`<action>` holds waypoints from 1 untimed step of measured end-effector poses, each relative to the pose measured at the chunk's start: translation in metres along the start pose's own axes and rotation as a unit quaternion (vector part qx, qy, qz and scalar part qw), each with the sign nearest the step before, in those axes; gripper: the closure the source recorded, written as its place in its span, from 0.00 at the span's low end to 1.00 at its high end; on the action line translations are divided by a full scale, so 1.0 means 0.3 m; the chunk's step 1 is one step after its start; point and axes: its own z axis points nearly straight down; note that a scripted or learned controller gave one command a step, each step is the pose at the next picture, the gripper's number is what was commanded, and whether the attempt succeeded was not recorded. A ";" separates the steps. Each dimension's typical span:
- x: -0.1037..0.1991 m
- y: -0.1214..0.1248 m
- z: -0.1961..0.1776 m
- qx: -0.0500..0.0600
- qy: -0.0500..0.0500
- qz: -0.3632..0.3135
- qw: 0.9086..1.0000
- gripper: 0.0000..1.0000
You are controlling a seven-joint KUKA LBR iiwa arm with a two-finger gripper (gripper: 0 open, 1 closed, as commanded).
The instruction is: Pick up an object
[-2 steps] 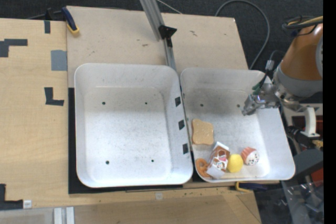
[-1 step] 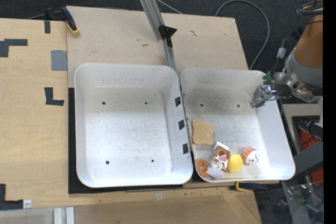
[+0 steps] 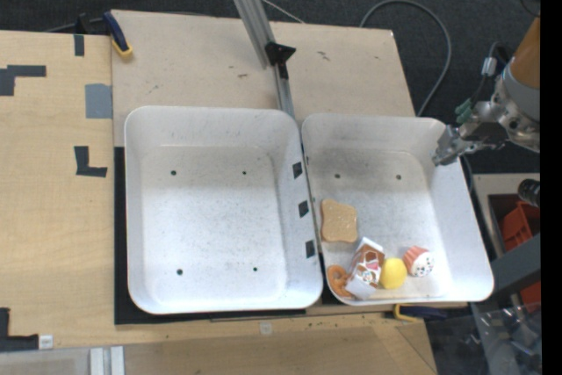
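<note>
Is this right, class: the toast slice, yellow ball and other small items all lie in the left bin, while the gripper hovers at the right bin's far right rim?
Not quite. The camera view shows the toast slice, yellow ball and other items in the right bin, not the left. The gripper does hover at that bin's far right rim.

"Is it bright?"

"Yes, soft and even. The two white bins (image 3: 211, 215) shine the most, but there is no hard glare."

"Where are the shadows?"

"Thin dark ones hug the bins at 6 o'clock, so the light maybe comes from above."

"Is it sharp?"

"A bit fuzzy all over. The small toys (image 3: 386, 268) at 5 o'clock look smudgy. The arm (image 3: 518, 92) at 3 o'clock is blurry, and the dark floor at 12 o'clock looks grainy."
</note>
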 end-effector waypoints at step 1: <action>0.171 0.070 0.027 0.003 0.001 -0.002 1.000 1.00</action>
